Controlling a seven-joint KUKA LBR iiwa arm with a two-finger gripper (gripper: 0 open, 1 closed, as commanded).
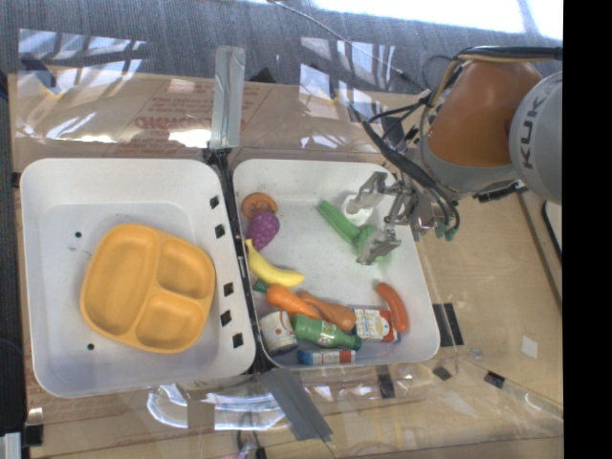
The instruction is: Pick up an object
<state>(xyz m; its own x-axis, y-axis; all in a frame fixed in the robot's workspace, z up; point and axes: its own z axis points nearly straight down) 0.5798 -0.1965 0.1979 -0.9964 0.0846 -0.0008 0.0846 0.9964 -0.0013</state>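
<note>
Two shallow white bins sit side by side on a brown bench, with grey flooring beyond. I reach in from the right, my grey wrist with its orange band hanging over the far right corner of the right bin [421, 299].

My claw [375, 220] hangs with its two fingers spread wide, one ending near the bin's far wall, the other lower down; nothing sits between them that I can call held. Just to the left of the gap, and partly in it, lies a green piece [339, 222], a long flat strip that looks like a toy pea pod or bean. Its long axis runs on a slant, from the upper left near the middle of the bin down to the right, where its end meets my lower finger [379, 245]. I judge this the nearest thing to take, and that my fingers should close across that slant rather than along it.

Farther out, along the near left of the same bin, lie a purple fruit [264, 227], a banana [271, 270], a carrot [311, 304], a green bottle [325, 333] and a sausage [393, 306]. The left bin [57, 185] holds a yellow divided tray [146, 287], well apart from me.
</note>
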